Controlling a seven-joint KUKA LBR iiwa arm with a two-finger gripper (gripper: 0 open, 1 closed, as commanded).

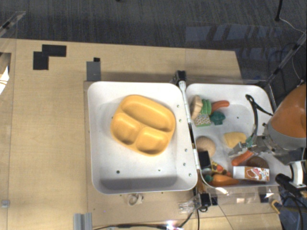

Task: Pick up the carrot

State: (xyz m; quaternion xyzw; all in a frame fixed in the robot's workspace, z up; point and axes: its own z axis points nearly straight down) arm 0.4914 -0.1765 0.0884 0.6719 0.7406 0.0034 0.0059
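Hovering in the right bin (259, 91), the gripper (245, 152) sits up-right of the carrot (224, 179), which lies roughly left-right; can't tell its grip.

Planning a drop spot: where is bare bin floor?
Left white bin: bare floor all round the yellow three-compartment plastic tray, widest along the near edge. Right white bin: a bare patch at centre, beside the yellow wedge; crowded along the divider and near the gripper.

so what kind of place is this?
Likely a robot lab pick-test bench: two shallow white bins on a wooden bench, plastic toy food, grey-and-orange arm, stand legs on carpet.
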